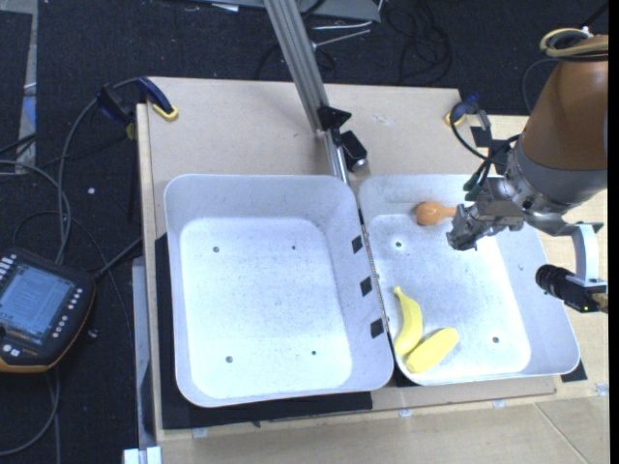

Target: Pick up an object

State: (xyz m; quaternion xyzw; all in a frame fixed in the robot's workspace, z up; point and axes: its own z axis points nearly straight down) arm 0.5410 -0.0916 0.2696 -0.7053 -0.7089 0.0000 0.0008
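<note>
Hand (464,234) poised just beside the orange ball (429,214) in the right bin (542,278).
Its state cannot be told; it should be centred over the ball before closing.

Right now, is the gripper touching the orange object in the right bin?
Cannot tell. In the camera view the gripper sits right beside the orange object in the right bin, but no plain gap or contact shows at this slant.

Arm (571,114) cut off at right edge; orange obj (429,213) partly hidden.
</note>
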